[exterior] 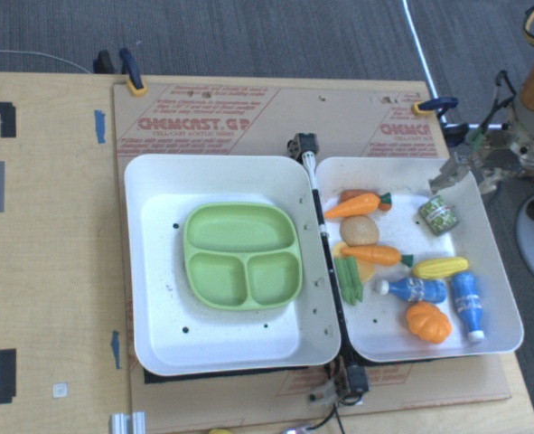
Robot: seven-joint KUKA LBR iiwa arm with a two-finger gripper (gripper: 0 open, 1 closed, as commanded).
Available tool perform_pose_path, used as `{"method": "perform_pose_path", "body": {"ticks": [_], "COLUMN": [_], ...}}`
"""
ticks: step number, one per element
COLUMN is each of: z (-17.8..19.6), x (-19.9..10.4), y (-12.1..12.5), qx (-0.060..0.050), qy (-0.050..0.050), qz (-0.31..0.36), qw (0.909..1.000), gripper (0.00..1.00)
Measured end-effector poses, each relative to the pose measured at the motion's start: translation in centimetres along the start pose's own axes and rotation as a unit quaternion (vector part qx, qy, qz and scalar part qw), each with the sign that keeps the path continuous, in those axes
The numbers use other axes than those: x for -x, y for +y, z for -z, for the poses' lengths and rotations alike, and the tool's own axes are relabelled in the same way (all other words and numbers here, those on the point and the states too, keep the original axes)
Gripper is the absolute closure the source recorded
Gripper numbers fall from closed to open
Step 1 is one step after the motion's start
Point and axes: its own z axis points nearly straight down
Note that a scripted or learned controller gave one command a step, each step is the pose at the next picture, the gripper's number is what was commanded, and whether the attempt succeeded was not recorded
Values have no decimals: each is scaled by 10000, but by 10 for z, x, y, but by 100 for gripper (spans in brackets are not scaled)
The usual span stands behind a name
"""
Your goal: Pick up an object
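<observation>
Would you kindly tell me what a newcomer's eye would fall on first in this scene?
The light green divided plate stands out first, lying alone in the left bin. Next comes the colourful clutter of toy food in the right bin: two carrots, a yellow corn cob, an orange pumpkin and a blue bottle. The hand hovers at that bin's far right corner.

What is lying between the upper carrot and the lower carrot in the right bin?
In the camera view, a round tan potato lies between the upper carrot and the lower carrot, close to both, near the left side of the right bin.
</observation>
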Motion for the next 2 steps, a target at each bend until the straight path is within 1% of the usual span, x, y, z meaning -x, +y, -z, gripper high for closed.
{"method": "perform_pose_path", "body": {"ticks": [1, 2], "z": [-109, -100], "x": [7, 14], "y": [-6, -9], "qx": [26, 18], "qy": [73, 9], "qz": [41, 19], "qw": [10000, 10000], "gripper": [0, 100]}}
